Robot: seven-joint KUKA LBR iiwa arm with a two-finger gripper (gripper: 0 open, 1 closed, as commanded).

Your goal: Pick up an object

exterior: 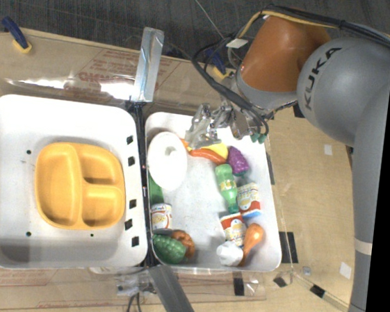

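Note:
My gripper (209, 127) hangs over the far edge of the right bin (194, 194), just above a yellow-and-orange toy (209, 151). Beside that toy lies a purple piece (238, 160), and a green bottle (226, 185) sits below it. A white round lid (167, 159) rests at the bin's left side. Small labelled cans (161, 217) (248, 195), an orange carrot-like toy (252, 237) and a green-and-brown toy (172, 246) lie toward the near side. Nothing shows between the metal fingers.
The left bin (15, 138) holds a yellow divided tray (80, 185). A metal clamp (149, 63) stands at the far end of the divider between the bins. The arm's grey body and orange band (280, 53) cover the upper right.

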